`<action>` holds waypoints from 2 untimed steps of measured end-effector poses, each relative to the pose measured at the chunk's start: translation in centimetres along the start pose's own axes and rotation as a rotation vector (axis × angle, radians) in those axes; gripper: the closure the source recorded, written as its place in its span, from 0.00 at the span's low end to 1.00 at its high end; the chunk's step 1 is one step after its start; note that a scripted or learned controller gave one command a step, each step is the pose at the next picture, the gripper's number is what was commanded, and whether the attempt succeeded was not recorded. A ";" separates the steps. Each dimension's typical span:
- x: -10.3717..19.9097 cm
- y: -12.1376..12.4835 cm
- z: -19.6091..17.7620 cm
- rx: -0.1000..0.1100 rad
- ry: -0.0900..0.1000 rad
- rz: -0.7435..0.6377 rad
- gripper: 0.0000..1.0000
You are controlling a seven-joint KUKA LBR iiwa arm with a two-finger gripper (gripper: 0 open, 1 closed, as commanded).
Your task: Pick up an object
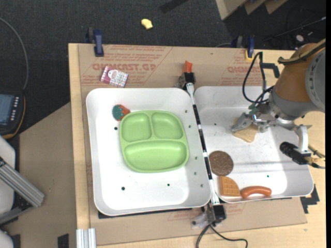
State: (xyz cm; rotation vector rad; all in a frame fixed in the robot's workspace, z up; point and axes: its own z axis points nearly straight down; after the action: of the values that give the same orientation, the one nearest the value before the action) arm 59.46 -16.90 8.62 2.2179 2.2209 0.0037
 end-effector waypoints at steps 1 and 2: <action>0.0 0.2 -1.2 -0.006 -0.002 0.001 1.00; 0.0 0.1 -1.1 -0.005 -0.002 0.001 0.00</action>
State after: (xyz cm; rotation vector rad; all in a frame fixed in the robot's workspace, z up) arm 59.56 -16.92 9.75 2.2156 2.2166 0.0072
